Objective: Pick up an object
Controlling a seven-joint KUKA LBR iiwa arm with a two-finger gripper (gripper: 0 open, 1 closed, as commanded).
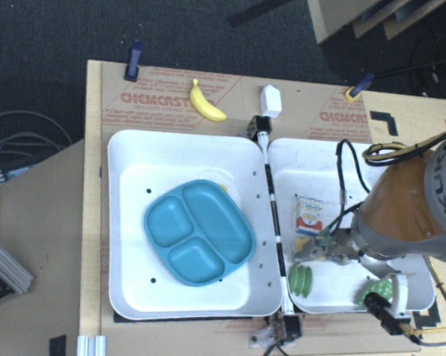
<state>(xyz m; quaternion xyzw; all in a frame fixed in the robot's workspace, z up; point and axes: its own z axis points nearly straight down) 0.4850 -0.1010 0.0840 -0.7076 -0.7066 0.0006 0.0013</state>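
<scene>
Your gripper (315, 247) sits low in the right bin (348, 156); its grip can't be told. Bench board (156, 99) reads "CHEMCAST".

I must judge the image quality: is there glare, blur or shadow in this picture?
Camera view: the left bin is lit bright, nearly washed out at its rim; the blue plate is sharp; the hand looks soft, lying in the arm's shadow; the floor is dark.
</scene>
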